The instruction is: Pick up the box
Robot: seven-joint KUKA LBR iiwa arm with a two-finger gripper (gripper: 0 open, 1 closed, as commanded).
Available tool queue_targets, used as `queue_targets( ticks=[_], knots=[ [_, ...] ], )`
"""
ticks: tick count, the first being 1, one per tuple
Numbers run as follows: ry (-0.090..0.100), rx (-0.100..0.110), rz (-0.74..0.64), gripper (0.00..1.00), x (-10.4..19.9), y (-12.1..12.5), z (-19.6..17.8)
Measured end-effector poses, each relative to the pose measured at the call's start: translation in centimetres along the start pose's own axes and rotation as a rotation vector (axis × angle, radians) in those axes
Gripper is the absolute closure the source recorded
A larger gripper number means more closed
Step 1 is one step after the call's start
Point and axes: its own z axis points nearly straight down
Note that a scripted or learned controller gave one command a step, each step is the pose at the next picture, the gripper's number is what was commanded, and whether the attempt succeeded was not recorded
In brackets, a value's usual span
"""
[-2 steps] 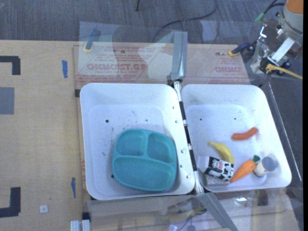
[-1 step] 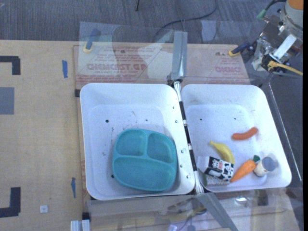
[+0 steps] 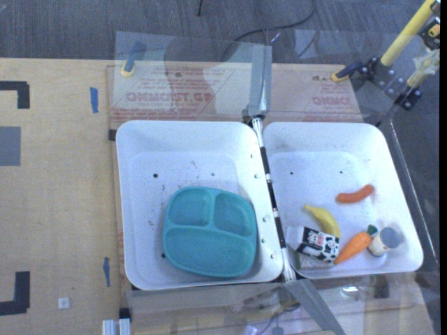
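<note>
Two shallow white bins sit side by side: a left bin (image 3: 133, 152) and a right bin (image 3: 391, 159). The left one has a single teal divided tray (image 3: 209, 232) with three compartments. In the right one I count five things: one small black-and-white printed box (image 3: 318, 243), one banana (image 3: 323, 218), one carrot (image 3: 353, 246), one orange sausage-shaped piece (image 3: 355, 195), and one small jar-like item (image 3: 385, 240) I can't make out clearly.
</note>
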Motion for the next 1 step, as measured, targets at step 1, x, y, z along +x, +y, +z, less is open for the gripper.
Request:
queue_targets(
  ticks=[1],
  knots=[
    [-0.002,0.004,-0.087,1.0,0.67,-1.85,-0.16]
  ],
)
